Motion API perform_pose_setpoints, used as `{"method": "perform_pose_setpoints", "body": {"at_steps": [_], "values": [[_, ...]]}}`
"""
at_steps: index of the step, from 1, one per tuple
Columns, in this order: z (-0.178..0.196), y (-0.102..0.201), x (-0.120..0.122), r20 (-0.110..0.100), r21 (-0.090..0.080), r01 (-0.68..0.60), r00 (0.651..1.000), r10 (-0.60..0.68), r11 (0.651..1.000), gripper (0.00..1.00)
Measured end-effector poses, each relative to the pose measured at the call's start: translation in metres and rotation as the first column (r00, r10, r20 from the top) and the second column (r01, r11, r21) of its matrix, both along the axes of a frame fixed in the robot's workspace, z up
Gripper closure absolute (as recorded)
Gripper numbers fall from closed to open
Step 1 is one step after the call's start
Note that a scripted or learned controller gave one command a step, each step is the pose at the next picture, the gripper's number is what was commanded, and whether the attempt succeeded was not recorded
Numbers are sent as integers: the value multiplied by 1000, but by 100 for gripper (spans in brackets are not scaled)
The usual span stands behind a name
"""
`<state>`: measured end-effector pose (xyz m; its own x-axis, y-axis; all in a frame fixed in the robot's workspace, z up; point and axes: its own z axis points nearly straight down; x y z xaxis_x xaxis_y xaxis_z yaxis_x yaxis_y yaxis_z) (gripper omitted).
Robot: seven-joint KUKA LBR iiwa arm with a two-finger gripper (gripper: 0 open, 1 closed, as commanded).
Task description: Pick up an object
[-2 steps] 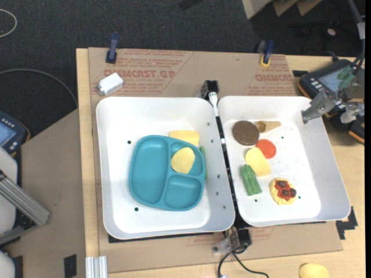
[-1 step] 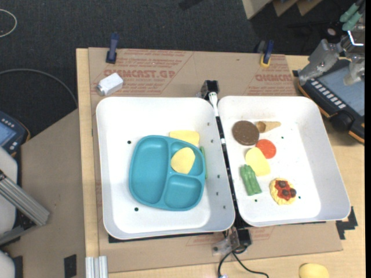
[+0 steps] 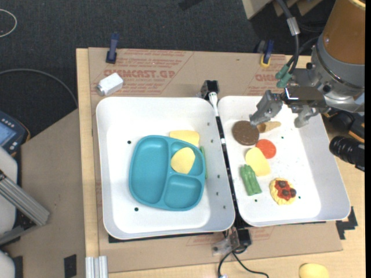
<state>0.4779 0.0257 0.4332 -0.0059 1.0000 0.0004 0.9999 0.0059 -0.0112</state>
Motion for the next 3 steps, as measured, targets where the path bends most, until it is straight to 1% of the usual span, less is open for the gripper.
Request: {"method": "perform_pose_setpoints", "body": {"at_steps": [1,2,3], "values": [[16,-3,2,15,-1,4,1000,-4,1000,100],[-94,4,1,0,-1,7,1000,-7,1000,100],[19,55,2,23,2,1,1000,-1,1000,100]]}}
